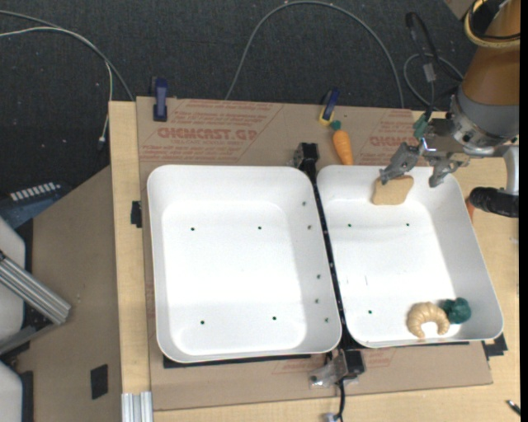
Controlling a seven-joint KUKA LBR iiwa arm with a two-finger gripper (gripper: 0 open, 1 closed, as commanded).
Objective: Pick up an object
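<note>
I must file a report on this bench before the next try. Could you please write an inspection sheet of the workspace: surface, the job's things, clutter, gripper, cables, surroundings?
Surface: cardboard sheet carrying the left bin and the right bin, side by side.
Job's things: tan bread piece at the right bin's far edge; croissant touching a green toy in its near right corner.
Clutter: carrot on the cardboard behind the right bin, outside both bins.
Gripper: gripper open, its left finger at the bread piece's top, nothing seen between the fingers.
Cables: white cables looping over the dark floor behind the bench.
Surroundings: blue clamps at the cardboard's far edge.
</note>
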